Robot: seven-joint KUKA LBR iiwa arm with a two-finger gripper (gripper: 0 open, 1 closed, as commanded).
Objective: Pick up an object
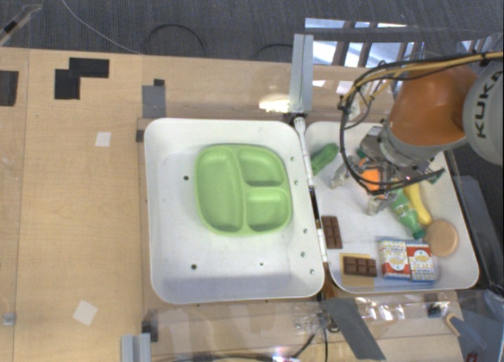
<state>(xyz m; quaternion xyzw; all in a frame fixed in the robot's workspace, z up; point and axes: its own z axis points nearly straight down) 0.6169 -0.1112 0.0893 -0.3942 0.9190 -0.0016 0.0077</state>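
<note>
My gripper hangs low over the back half of the right bin, under the grey arm with its orange band. Its two grey fingers stand apart, so it is open. A small orange object lies between them, partly hidden by the wrist. Just left of the gripper rests a green object. To its right lie a yellow banana and a green bottle, touching each other.
The left bin holds a green divided plate. Nearer the front of the right bin are a round tan disc, a printed carton, a brown chocolate bar and a smaller brown bar by the dividing wall.
</note>
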